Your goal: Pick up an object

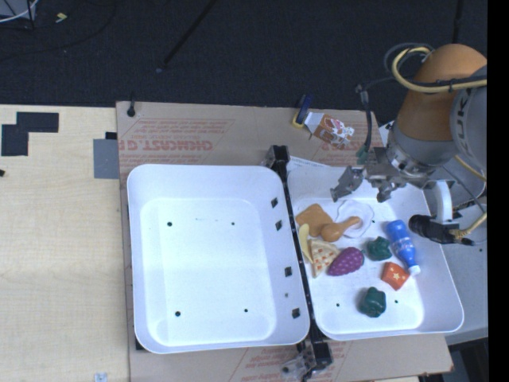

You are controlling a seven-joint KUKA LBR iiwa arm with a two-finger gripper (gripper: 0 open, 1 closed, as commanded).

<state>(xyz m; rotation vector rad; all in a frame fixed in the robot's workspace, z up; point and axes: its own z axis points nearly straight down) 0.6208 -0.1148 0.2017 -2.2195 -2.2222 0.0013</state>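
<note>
Metal end effector, fingers spread apart, hovers above glossy white bin of plastic toys.

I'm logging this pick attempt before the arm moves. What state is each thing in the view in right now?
gripper: above the right bin's far side, holding nothing
right bin: holds the toys
left bin: sits beside the right bin
blue bottle: lying on its side
purple grapes: lying flat
pizza slice: lying flat
drumstick: lying flat
</note>
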